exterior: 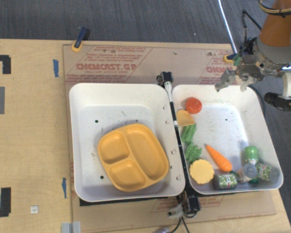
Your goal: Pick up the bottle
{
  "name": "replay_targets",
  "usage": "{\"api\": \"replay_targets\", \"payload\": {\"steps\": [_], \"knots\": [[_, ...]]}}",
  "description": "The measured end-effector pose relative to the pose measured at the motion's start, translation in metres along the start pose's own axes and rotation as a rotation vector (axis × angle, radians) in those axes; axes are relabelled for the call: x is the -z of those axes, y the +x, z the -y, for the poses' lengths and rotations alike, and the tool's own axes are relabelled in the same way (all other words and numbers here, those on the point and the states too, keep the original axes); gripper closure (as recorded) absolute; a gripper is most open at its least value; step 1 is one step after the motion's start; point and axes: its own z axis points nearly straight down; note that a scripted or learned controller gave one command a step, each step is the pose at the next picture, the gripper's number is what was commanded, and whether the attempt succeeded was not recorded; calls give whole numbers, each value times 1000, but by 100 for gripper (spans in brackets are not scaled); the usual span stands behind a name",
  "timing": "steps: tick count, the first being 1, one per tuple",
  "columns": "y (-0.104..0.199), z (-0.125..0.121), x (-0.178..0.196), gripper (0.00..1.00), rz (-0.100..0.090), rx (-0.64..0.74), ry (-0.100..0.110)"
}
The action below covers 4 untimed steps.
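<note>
Your bottle [251, 155] sits in the near right corner of the right bin [262, 125]. It is small and green, with a lighter band round its middle, and it seems to stand upright, though it is too small to be sure. Touching it on the near side are a bluish-grey cap-like piece [249, 171] and a green can with a printed label [265, 172] lying on its side; you cannot tell clearly where one of these ends and the next begins.

Left of that cluster, along the near wall, a second green can [226, 181] lies on its side. Beside it you have one yellow scalloped round piece [202, 171], and one orange carrot [218, 158] lying at a slant between that round and the bottle. Further left, against the divider, there are two green leafy pieces [189, 142], one pale yellow wedge [185, 118] and, farthest, one red tomato [193, 105].

The left bin [87, 106] holds one yellow divided plate [132, 156] with three compartments.

The gripper [237, 79] hangs over the far right corner of the right bin, well apart from the bottle, with the orange band [277, 18] above it. You cannot tell how it is set, and nothing shows in its grasp.

One black clamp [164, 77] sits at the far end where the two bins meet, and one yellow-and-blue clamp [80, 37] grips the far edge of the cardboard sheet [136, 62].
</note>
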Motion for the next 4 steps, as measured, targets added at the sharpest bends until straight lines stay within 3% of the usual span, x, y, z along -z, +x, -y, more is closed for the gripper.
{"api": "replay_targets", "payload": {"steps": [1,2,3,4], "knots": [[56,8,-82,0,-2,87,3],[53,48,-103,0,-1,12,2],[100,86,-34,0,0,-226,0],[139,117,-34,0,-1,-475,5]]}}
